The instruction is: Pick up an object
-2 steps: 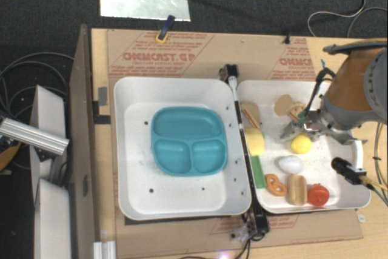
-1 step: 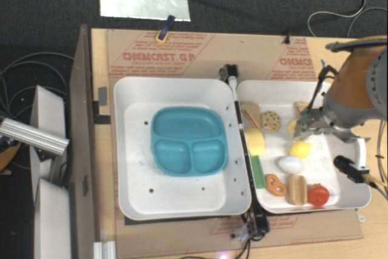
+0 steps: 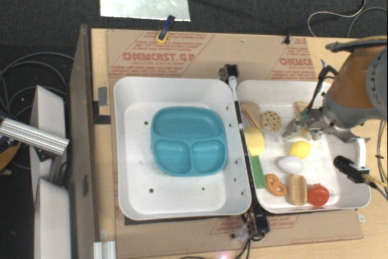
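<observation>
Right now the grey metal two-finger gripper (image 3: 299,128) sits low in the right shallow white plastic bin (image 3: 351,198), just above a round yellow toy ball (image 3: 299,148); can't tell if fingers are open or shut, nothing seen held. Near it: white egg (image 3: 290,164), red tomato (image 3: 318,195), tan bread roll (image 3: 296,188), speckled cookie (image 3: 271,121). Left white bin (image 3: 130,148) holds a teal divided plastic tray (image 3: 188,140).
</observation>
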